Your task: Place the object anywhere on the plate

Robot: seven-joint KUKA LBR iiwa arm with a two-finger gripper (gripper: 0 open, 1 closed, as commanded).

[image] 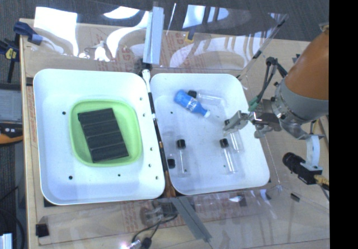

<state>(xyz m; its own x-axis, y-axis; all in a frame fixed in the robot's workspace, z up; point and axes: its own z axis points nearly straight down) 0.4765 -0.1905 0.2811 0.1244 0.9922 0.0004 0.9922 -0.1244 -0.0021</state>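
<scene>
Hovering over the right bin's (254, 178) right edge, the end effector (235, 122) is sitting above the clear vials; its grip state cannot be told. The blue bottle (190, 102) is lying tilted in that bin's upper part, apart from the end effector. The green plate (75, 119) is resting in the left bin (50, 181), carrying a dark ridged block (102, 134).
</scene>
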